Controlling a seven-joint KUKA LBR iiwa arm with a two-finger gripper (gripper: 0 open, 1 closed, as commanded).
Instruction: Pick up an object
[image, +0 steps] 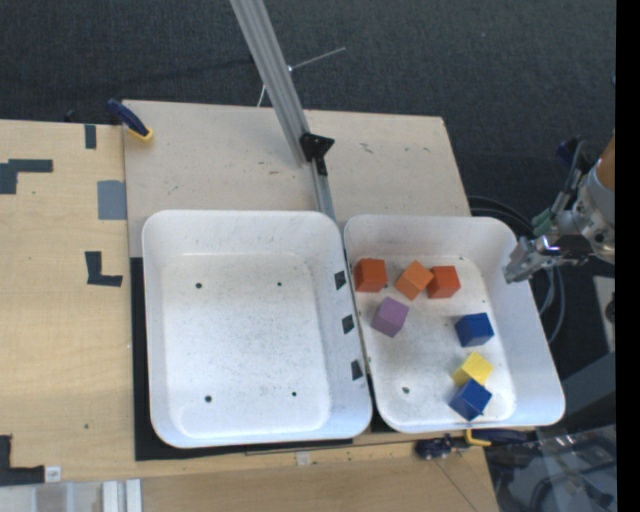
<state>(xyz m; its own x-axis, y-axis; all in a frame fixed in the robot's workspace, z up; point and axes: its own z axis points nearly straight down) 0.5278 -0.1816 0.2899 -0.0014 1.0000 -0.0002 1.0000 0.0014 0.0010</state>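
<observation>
Well apart, the gripper (522, 262) hangs right of the red block (444, 281).

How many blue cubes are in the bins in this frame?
2, both in the right bin: one blue cube near the right wall, the other blue cube at the near edge, touching a yellow cube. None looks hidden.

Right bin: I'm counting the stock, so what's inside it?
Inside the right bin lie seven blocks: three orange, one purple, two blue and one yellow. The lower blue block partly covers the yellow one.
</observation>
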